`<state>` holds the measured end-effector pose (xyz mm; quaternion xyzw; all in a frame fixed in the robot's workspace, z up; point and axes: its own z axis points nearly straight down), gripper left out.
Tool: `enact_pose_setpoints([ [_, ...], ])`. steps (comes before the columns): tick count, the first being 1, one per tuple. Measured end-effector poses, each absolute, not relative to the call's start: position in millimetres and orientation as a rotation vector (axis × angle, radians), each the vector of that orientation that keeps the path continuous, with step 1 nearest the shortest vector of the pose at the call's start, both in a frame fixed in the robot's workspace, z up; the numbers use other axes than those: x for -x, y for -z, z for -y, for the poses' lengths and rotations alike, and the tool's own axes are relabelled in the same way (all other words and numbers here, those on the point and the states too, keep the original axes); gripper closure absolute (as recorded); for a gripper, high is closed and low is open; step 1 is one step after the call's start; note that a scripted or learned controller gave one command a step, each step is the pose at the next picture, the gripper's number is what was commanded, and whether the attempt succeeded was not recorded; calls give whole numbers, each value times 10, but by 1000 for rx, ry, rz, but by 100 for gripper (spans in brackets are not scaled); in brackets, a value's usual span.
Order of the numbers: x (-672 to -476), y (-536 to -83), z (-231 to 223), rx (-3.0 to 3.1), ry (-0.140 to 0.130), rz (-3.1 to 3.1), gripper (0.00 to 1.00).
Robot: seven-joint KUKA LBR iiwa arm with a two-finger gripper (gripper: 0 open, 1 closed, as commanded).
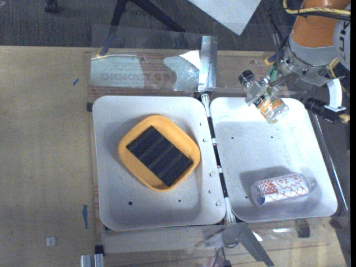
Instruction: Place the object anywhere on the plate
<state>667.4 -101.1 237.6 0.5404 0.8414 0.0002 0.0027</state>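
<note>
- We take the yellow plate as our landmark; it sits in the left bin, roughly in the middle, turned at a slant.
- On the plate we see a dark ribbed rectangular insert covering most of its inner face.
- The right bin lies just beside the plate's bin, the two touching along a shared edge to the right of the plate.
- The object we read as the task's thing is a can with a red and white pattern, lying on its side in the right bin, well apart from the plate, to its right and a little nearer the camera.
- The gripper hangs to the upper right of the plate, over the far edge of the right bin, well apart from the can.
- Between the gripper's tips we see a small clear-looking item with orange and green marks; we cannot tell what it is, nor whether the jaws are clamped on it, apart or together.
- The arm, with its orange band, enters from the upper right, far from the plate.
- A clear plastic sheet lies on the bench beyond the plate's bin.
</note>
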Motion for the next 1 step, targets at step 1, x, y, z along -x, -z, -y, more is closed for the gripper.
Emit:
enact_pose_setpoints([
  [1,-6668,-2038,322,-1754,2,-2608,100],
])
